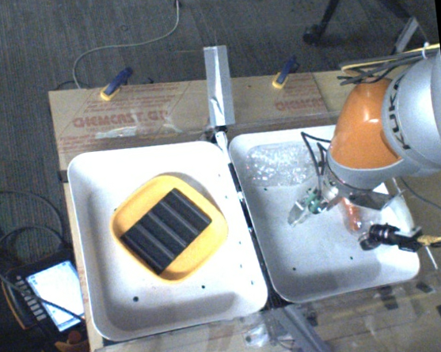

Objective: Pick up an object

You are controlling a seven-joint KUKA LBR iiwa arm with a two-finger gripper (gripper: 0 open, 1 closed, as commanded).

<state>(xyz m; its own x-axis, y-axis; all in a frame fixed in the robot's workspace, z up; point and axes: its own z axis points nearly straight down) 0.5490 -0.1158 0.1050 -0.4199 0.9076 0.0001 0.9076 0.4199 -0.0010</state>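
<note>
Reaching in from the right, the arm hangs its tool over the right bin; its grip cannot be told; a yellow-and-black object lies in the left bin.

Yellow object with black ribbed top, lying askew, left bin

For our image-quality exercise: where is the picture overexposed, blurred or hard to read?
Camera view: the white bins glare nearly featureless; the clear wrapper in the right bin shows only as sparkle; the gripper area is soft and cluttered; the yellow object reads sharply.
</note>
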